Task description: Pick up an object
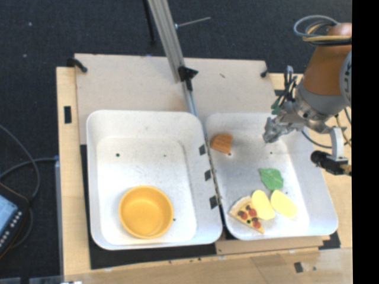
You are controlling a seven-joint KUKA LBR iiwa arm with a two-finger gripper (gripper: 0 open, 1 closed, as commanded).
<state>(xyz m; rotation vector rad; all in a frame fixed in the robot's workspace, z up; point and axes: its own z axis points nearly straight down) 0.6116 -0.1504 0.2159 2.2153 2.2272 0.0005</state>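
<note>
Yellow bowl (pixel 145 211) is seen in the left bin (pixel 106 126). In the right bin (pixel 308 209) a brown piece (pixel 222 143) is noted near the left wall, with a green leaf (pixel 272 178), pizza slice (pixel 247 214) and two yellow pieces (pixel 283 204) grouped at the front. The gripper (pixel 271 136) is located above the bin's rear; finger state cannot be told.

Brown bun (pixel 222 142), green leaf (pixel 272 177), 2 yellow pieces (pixel 274 205), pizza slice (pixel 245 213) in right bin (pixel 308 176); yellow bowl (pixel 145 212) in left bin (pixel 112 129).

The bench (pixel 68 158) bears two white bins (pixel 106 129) side by side.
</note>
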